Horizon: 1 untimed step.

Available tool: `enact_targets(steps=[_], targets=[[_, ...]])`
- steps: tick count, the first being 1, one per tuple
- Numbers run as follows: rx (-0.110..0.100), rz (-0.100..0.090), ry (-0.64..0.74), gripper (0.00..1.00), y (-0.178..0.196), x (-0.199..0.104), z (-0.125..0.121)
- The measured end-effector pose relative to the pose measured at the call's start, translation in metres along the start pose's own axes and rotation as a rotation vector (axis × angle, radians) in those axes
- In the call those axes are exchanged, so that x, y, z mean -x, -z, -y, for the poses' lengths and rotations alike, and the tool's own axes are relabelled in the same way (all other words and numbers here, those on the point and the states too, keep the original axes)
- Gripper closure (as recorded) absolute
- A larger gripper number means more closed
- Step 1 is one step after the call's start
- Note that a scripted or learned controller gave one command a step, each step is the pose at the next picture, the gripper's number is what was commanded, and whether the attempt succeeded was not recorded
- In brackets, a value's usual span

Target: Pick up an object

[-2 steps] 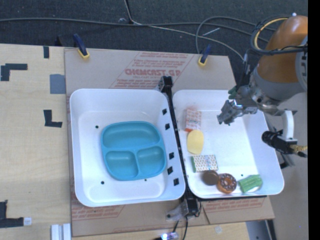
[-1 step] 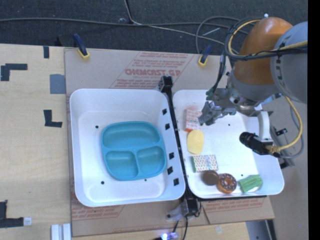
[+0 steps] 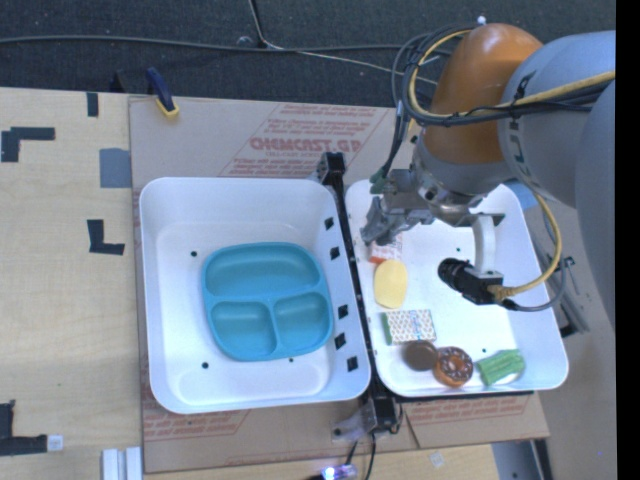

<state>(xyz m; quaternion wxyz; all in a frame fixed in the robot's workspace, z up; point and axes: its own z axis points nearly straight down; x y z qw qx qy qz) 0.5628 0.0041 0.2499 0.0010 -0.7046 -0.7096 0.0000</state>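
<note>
My gripper hangs over the upper left part of the right bin, close to the divider between the bins. Its grey fingers point down at a small red and white item lying just beneath them. A yellow oval object lies right below that. Further toward the front are a patterned white packet, a brown round piece, a sprinkled doughnut and a green object. Nothing is visibly held between the fingers.
The left bin holds a blue divided tray. A black cylindrical part with cables hangs from the arm over the right bin's middle. A blue and yellow clamp sits at the cardboard's far left corner.
</note>
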Motion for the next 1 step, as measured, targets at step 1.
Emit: enact_targets(steps=[1], targets=[[-0.001,0.000,0.000,1.00,-0.0054,-0.0626,0.0032]])
